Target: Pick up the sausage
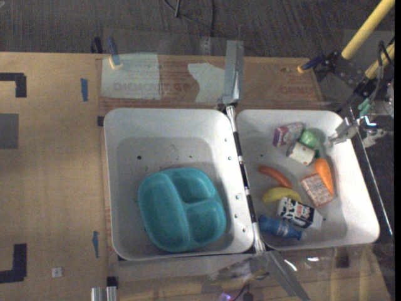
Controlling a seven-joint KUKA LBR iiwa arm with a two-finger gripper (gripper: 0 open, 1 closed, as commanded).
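1. Two white bins sit side by side in the middle of the desk [56,187]. The left bin [119,137] has a teal divided plate [182,209] in it, sitting toward its front edge.
2. The right bin [360,221] has all the toy food. The sausage [274,175], the reddish-orange one, lies at a slant near the bin's left wall, about halfway between back and front.
3. A banana [281,194] is just in front of the sausage, close enough that I can't tell if they touch. Front of that there's a black-and-white carton [297,212] and a blue bottle [280,227] by the front-left corner.
4. Toward the right wall are a carrot [324,173] and a small red box [316,190]. Up by the back edge sit a purple carton [287,133], a green thing [310,137] and a white cup-ish item [301,153].
5. The hand [346,130] is at the back-right corner of the right bin, about over the rim. It's small and blurry there, so I can't tell how far open it is, and I see nothing in it.
6. Progress-wise: I'd say basically nothing is done. The sausage lies on the bin floor, well apart from the hand.
7. What's left is pretty much everything: get across to the left side, come down on the sausage without snagging the banana, grip, lift.
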